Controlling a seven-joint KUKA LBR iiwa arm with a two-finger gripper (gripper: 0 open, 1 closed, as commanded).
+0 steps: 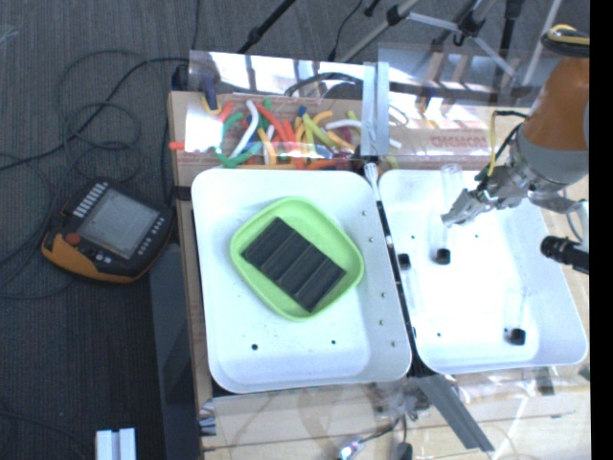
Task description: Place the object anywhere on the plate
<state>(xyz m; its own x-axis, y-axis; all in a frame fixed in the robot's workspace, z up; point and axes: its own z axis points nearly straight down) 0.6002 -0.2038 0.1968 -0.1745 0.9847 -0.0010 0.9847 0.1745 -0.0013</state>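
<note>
Jaws above the right bin (498,286) (gap indistinct), dark object (292,264) on green plate (251,228).

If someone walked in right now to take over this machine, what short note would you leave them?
Claw: over the upper part of the right bin; I cannot tell whether it grips anything.
Green plate: in the left bin, with a dark ridged slab lying on it.
Right bin: a few small dark pieces lie on its floor.
Done: the slab is already on the plate.
Left: check whether it was the intended object.
</note>
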